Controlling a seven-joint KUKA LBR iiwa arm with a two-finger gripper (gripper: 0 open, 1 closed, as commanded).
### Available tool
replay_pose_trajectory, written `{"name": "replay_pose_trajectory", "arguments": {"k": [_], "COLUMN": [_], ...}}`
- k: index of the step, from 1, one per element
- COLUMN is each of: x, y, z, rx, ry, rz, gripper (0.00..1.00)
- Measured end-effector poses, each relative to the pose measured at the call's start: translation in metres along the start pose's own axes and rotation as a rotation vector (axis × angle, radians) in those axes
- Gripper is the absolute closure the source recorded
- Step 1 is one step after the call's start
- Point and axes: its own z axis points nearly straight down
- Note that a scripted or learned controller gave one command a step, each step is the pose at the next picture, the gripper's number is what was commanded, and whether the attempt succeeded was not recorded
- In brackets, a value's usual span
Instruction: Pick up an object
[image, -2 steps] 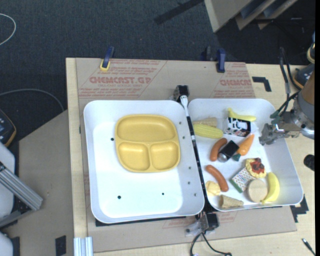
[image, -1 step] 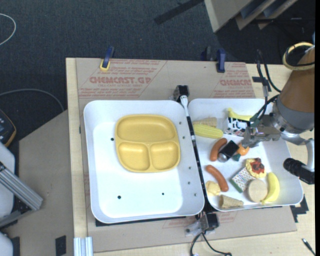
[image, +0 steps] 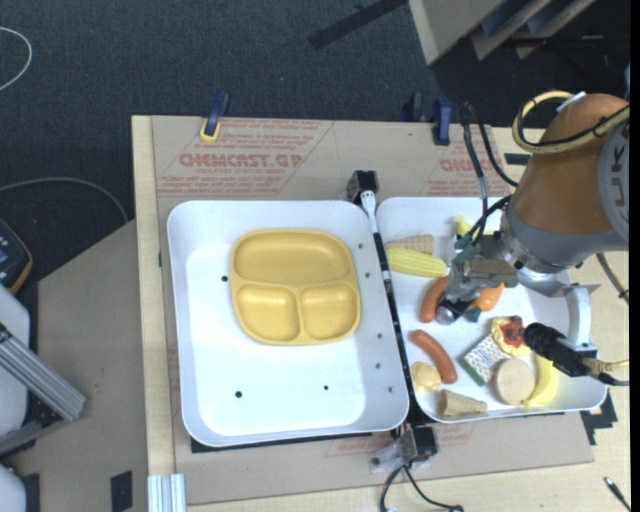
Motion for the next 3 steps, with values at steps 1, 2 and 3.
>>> {"name": "replay_pose_trajectory", "arguments": {"k": [1, 2, 3], "x": [0.059, 0.053, 0.044], "y": [0.003, 0.005, 0.000], "z": [-0.005, -0.005, -0.014], "rx": [-0.004, -0.004, -0.005], "ry": [-0.001, -0.003, -0.003], "rz": [-0.002, 0.005, 0.006], "gripper": [1.00, 1.00, 1.00]}}
